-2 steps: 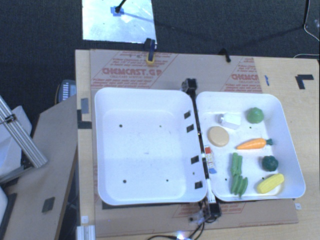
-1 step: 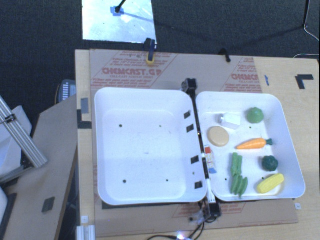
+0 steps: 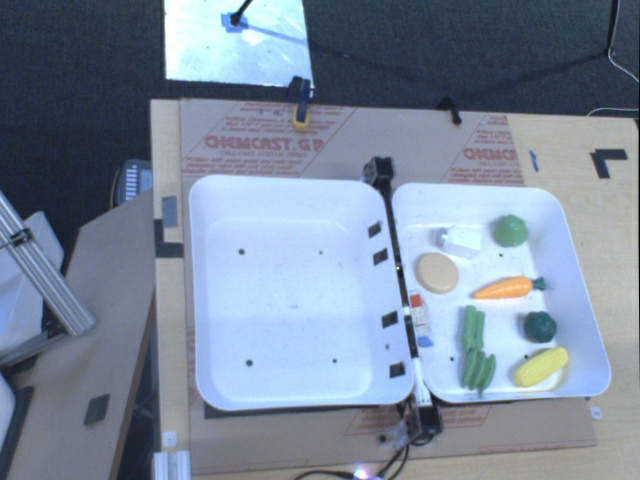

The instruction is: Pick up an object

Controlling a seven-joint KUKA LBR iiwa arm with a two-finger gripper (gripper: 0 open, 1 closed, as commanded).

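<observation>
The right bin (image 3: 570,238) holds several toy foods. A light green round vegetable (image 3: 510,231) lies at its far right. An orange carrot (image 3: 515,288) lies below it, pointing left. A tan round disc (image 3: 437,273) sits near the bin's left wall, with a small clear-white piece (image 3: 458,239) just above it. Green bean pods (image 3: 475,348) lie at the front. A dark green broccoli-like piece (image 3: 540,326) and a yellow corn-like piece (image 3: 541,366) sit at the front right.
The left bin (image 3: 290,293) stands beside the right one, joined by black clips along the divider (image 3: 395,288). A small red and blue item (image 3: 420,321) lies by the divider. A shiny metal sheet (image 3: 235,23) lies beyond the bench.
</observation>
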